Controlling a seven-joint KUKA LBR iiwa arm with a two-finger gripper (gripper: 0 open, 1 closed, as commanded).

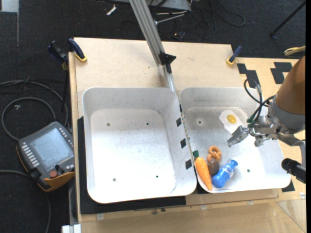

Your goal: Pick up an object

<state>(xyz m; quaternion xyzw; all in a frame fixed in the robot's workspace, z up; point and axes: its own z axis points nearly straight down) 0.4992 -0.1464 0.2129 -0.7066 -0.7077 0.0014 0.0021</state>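
A single fixed camera looks down from above the pale wooden bench (pixel 146 62), tilted at a slant so that the bench's far edge sits toward the top and its near edge toward the bottom. It stands back far enough to take in both shallow white plastic bins, the left bin (pixel 92 101) and the right bin (pixel 204 97), whole and side by side, along with dark carpeted floor (pixel 34 57) beyond the bench on the left and top. A slim grey metal pole (pixel 146 23) runs down from the top toward the middle. The grey robot arm with an orange band (pixel 291 93) enters from the right edge.
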